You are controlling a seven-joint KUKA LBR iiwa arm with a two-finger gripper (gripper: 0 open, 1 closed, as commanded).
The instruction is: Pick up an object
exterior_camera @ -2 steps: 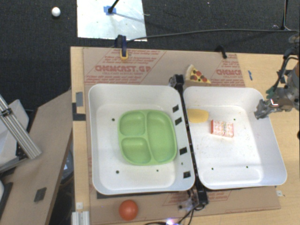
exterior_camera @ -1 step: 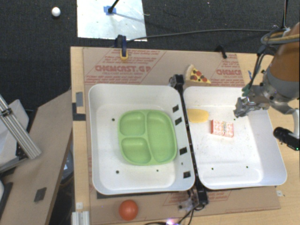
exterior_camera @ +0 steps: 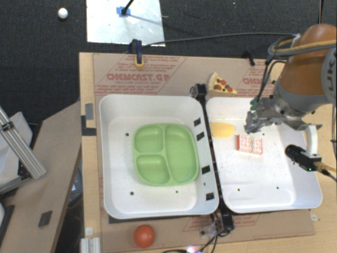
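The gripper [exterior_camera: 253, 124] hangs low over the upper middle of the right bin [exterior_camera: 274, 194], just above a small pink and white packet [exterior_camera: 249, 144] lying flat on the bin floor; whether it touches the packet is unclear, and its own state cannot be told from this angle. Just left of the gripper, near the bin's left wall, lies a pale yellow piece [exterior_camera: 222, 129]. The left bin [exterior_camera: 121, 194] holds a light green divided tray [exterior_camera: 165, 153], set flat near its centre. Outside the bins, a toy pizza slice [exterior_camera: 222, 84] rests on the cardboard sheet [exterior_camera: 158, 73] above the right bin, and an orange-red ball [exterior_camera: 144, 235] sits at the lower edge, below the left bin. A small white ball [exterior_camera: 62, 13] lies at the upper left of the frame.
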